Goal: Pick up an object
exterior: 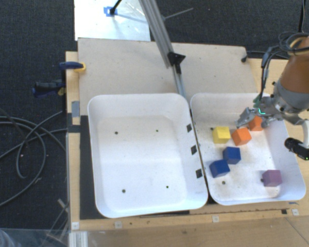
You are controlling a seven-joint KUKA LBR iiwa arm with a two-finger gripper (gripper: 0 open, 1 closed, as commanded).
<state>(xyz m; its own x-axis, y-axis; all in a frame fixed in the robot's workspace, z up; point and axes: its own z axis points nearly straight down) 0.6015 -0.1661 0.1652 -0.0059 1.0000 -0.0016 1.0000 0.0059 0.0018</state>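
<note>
Gripper (253, 118) sits low over the right bin (293, 189), upper-right part of the frame, w/ a small orange cube (256, 123) right at its tip. Whether that cube is betw. the jaws or just beside them can't be told; jaw state unclear too. A 2nd orange cube (241, 136) lies just below-left of the tip, yellow cube (221, 134) further left. Judging by this, the nearest target is the small orange one, needing approx. no sideways shift.
</note>
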